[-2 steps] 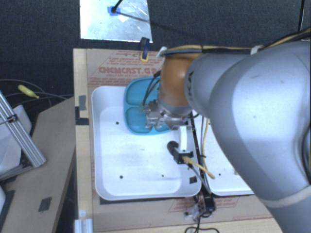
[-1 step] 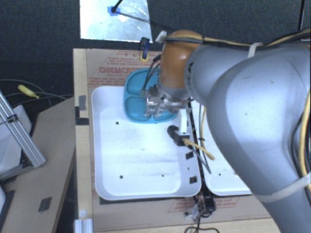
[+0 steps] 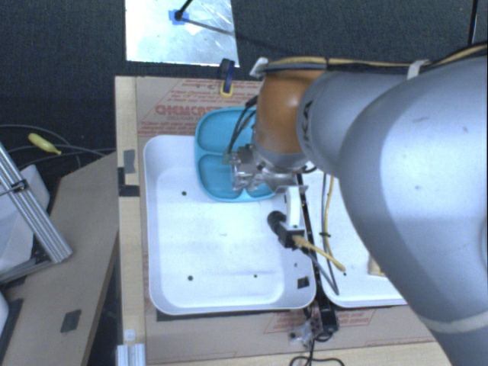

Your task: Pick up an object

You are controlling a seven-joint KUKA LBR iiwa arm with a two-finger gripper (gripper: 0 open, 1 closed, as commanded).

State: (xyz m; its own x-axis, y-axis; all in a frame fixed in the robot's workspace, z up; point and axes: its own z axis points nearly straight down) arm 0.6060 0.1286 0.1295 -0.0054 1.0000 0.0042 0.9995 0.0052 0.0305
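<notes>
1. Looking down at a slant, we see two white bins side by side on a sheet of cardboard (image 3: 171,101). The left bin (image 3: 171,280) is in full view and the right bin (image 3: 358,297) is mostly covered.
2. A thick grey arm (image 3: 404,166) reaches in from the right, across the right bin. An orange band (image 3: 280,113) rings it above the wrist.
3. The gripper (image 3: 245,175) points down at the far right corner of the left bin, over the near right edge of a blue dish (image 3: 216,147).
4. We cannot tell how far the gripper is open, nor whether it has hold of the dish, because the wrist blocks that spot.
5. The blue dish sits in the left bin against the far wall. It looks divided into two hollows, and its back edge reaches over the rim toward the cardboard.
6. The left bin's floor shows a few small dark dots.
7. Beyond the bins, a shiny sheet (image 3: 179,17) lies on dark ground, and metal rails (image 3: 30,212) stand at the left.
</notes>
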